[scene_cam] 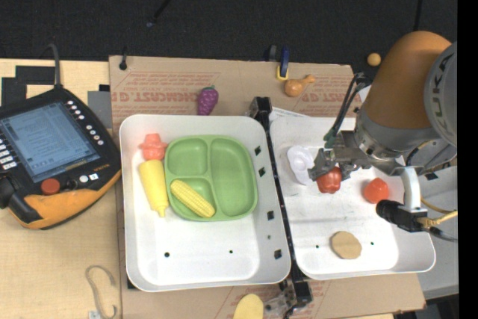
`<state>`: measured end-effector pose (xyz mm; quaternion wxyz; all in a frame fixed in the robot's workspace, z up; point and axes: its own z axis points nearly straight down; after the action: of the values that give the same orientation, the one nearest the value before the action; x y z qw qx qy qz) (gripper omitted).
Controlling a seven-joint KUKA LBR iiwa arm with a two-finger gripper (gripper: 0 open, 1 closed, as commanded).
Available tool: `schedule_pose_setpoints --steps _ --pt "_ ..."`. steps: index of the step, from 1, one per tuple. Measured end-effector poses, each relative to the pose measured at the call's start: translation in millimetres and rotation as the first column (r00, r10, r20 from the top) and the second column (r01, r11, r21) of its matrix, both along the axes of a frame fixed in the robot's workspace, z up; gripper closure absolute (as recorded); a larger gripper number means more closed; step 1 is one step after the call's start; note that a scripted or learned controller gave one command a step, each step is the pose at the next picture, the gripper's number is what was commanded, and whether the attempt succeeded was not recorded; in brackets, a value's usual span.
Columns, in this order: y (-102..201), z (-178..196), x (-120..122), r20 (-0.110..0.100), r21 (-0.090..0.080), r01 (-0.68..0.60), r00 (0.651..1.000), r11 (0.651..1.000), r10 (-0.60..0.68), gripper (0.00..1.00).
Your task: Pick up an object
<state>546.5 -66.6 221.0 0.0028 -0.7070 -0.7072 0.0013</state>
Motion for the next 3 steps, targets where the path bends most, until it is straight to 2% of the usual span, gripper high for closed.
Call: schedule_pose_setpoints --steps 1,2,3 --pt "15.8 10.2 -30.5 0.001 0.000 0.000 1.000 1.000 0.000 1.00" --pt "18.5 -4.4 -38.7 0.001 -0.002 0.001 1.000 1.000 -0.001 1.00" --pt "23.5 3.3 -45.6 0.002 -0.001 0.001 1.000 1.000 -0.001 1.00"
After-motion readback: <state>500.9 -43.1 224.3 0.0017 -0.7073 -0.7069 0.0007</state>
